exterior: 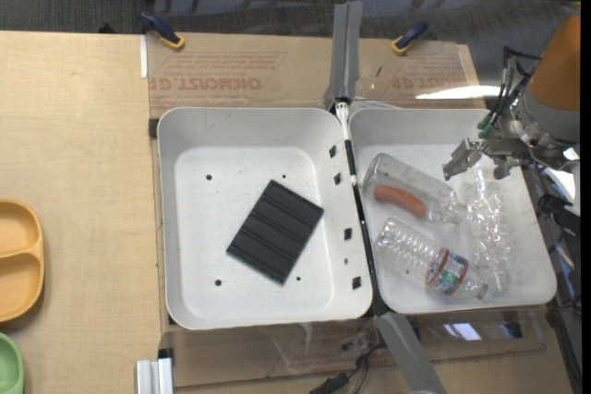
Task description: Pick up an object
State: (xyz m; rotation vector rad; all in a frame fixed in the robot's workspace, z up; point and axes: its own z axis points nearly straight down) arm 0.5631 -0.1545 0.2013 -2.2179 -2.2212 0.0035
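A black ribbed rectangular pad (275,231) lies tilted in the middle of the left bin (185,143). The right bin (397,129) holds a clear bottle with an orange-red piece inside (406,194). Nearer the front lies a crushed clear bottle with a coloured label (432,260). Crumpled clear plastic (487,219) sits along the bin's right side. My gripper (476,169) hangs over the right bin's back right part, just above the crumpled plastic. It is open, and nothing sits between its fingers. The orange-banded arm (559,74) comes in from the right.
An orange-yellow divided tray (17,258) and a green item (6,366) sit at the bench's left edge. Two blue-and-orange clamps (164,34) (408,37) hold the cardboard behind the bins. A grey bar (345,51) runs back from the ridge between the bins.
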